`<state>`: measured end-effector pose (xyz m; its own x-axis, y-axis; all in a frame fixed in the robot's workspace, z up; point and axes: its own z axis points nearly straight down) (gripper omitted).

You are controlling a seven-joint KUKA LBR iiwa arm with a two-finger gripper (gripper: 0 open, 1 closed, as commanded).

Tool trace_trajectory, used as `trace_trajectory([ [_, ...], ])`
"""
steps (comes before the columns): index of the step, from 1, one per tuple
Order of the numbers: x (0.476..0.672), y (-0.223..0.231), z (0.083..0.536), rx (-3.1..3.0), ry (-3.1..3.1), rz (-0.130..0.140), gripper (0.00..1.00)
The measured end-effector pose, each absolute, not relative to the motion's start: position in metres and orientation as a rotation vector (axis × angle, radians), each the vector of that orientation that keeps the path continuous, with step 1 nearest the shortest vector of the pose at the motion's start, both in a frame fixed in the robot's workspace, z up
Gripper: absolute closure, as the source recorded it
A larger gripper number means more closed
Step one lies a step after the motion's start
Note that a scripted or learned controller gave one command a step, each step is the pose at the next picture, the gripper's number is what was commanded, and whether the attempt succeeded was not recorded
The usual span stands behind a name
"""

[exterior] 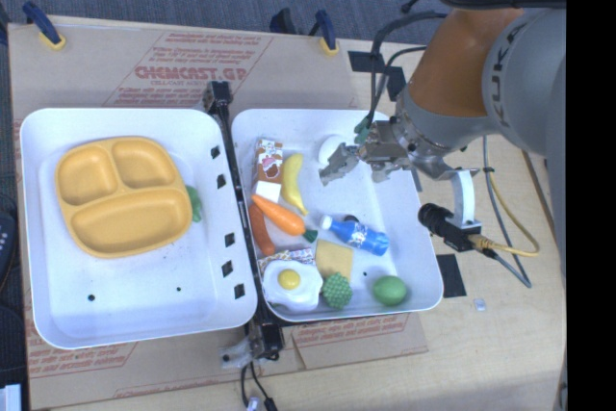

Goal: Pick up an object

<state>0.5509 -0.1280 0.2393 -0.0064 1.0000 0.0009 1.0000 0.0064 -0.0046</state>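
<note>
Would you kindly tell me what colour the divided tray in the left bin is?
The divided tray is yellow, seen clearly in the camera view.

Colours in the white bins (38, 207)
Tray (123, 195) was yellow; carrot (277, 215) orange, banana (292, 183) yellow, bottle (358, 235) blue, lime (389, 290) green, egg (291, 284) white with yellow yolk
</note>
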Motion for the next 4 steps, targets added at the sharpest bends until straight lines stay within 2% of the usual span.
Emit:
trace_trajectory([
  [1,0.6186,-0.0973,0.1107,-2.211,-2.242,-0.009,0.0],
  [3,0.6171,-0.095,0.1046,-2.063,-2.397,-0.025,0.0],
  [4,0.6193,-0.0945,0.1097,-2.057,-2.396,-0.021,1.0],
])
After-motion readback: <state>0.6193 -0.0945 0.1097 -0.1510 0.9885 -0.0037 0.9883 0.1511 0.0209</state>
